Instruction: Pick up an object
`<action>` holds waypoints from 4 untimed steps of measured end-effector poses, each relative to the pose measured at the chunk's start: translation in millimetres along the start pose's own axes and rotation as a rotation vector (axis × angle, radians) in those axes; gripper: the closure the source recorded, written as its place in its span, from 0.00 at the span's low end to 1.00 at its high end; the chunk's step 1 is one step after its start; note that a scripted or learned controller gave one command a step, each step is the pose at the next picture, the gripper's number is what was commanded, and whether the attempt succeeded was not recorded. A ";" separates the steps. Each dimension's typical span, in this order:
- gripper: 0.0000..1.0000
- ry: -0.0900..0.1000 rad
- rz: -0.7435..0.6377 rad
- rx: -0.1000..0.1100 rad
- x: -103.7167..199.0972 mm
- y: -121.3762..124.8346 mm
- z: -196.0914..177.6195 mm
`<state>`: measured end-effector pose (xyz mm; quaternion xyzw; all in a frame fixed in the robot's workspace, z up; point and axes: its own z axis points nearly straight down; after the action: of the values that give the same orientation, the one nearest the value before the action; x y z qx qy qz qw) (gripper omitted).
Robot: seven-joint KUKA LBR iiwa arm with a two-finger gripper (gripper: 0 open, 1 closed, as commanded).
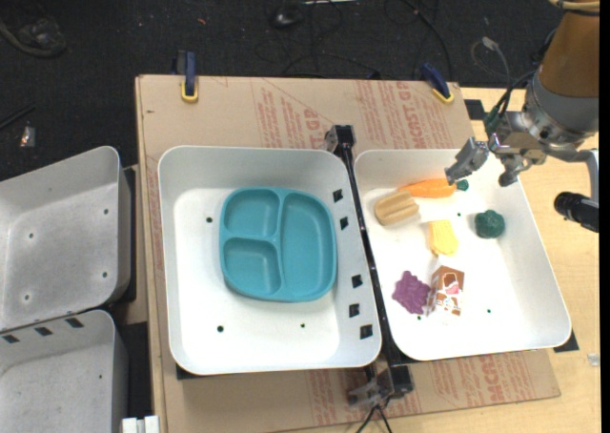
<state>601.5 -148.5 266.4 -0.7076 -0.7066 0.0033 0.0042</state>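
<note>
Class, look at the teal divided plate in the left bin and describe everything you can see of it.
The teal divided plate looks like smooth plastic, a rounded rectangle with three compartments: two smaller ones on its left, one long one on its right. It lies flat and face up near the middle of the left bin, turned slightly askew. Nothing rests in it or touches it.
</note>
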 end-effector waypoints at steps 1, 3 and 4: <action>0.00 -0.002 -0.002 -0.011 0.4 2.0 -6.2; 0.00 0.000 -0.001 -0.005 -3.6 7.6 117.7; 0.00 0.000 -0.001 -0.006 -2.8 7.0 171.7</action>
<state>606.6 -151.1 94.6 -0.7074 -0.7068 0.0015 0.0020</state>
